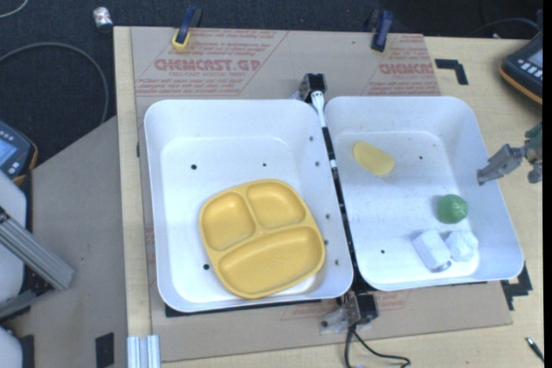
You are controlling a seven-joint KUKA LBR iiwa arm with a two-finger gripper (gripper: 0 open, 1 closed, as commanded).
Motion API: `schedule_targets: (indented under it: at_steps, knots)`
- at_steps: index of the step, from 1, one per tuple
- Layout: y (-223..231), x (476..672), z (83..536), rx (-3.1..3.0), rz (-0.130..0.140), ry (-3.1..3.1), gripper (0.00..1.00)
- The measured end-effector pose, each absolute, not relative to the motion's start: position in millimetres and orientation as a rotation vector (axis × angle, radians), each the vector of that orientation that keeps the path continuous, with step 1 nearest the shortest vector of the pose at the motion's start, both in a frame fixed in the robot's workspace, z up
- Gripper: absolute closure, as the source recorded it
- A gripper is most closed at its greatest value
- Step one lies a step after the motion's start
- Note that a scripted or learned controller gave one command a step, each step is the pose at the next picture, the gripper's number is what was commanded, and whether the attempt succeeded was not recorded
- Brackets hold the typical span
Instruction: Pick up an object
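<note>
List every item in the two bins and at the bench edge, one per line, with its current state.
yellow divided plate: flat, right side up, in the left bin.
yellow oval piece: lying loose in the right bin, toward its far side.
green ball: resting in the right bin, untouched.
white crumpled object: lying at the near right corner, beside the ball.
gripper: at the right bin's right rim, holding nothing visible.

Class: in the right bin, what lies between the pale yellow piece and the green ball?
Nothing: the camera view shows bare white bin floor between the pale yellow piece and the green ball.
</note>
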State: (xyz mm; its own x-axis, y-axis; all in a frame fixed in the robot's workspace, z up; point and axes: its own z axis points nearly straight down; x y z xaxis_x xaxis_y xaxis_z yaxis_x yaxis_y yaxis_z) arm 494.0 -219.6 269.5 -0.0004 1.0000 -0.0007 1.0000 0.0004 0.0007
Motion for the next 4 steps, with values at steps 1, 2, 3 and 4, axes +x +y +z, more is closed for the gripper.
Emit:
schedule_targets:
  at_steps: [1,2,3,4]
  knots:
    - [-200.6,480.2,405.6,2.206,0.012,2.214,0.00]
    - [-161.0,479.8,544.5,2.204,0.016,2.213,0.00]
    - [-162.2,480.2,546.9,2.215,0.004,2.217,1.00]
    - [-170.3,478.9,462.4,2.229,-0.007,2.224,1.00]
